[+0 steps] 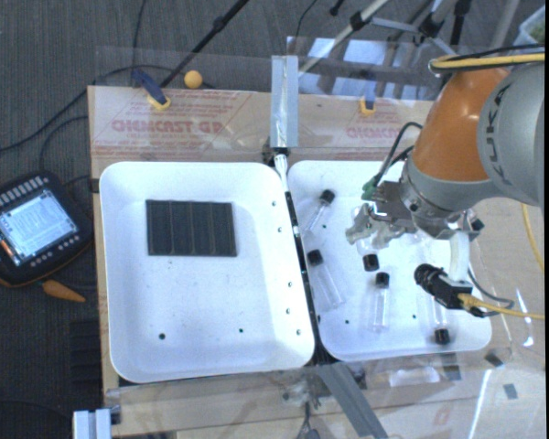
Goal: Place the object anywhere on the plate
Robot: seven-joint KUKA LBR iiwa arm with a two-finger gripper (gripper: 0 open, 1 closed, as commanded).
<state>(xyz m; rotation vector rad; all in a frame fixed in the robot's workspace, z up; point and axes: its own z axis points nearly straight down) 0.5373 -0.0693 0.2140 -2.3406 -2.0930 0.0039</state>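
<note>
Grey carpet surrounds the bench (110, 117), with cables trailing across the upper frame and a teach pendant (29, 227) at the left edge. Two white bins sit side by side. Left bin (128, 337), centre-left, carries the dark ribbed plate (190, 228), bare of any object. Right bin (343, 176) holds several clear vials with black caps, scattered; one vial (319, 210) lies near the dividing edge. Gripper (373, 225) hovers over the right bin; whether it is spread or closed cannot be told, apparently gripping nothing. Judgement: placement not begun; pick, carry and release all remain.
</note>
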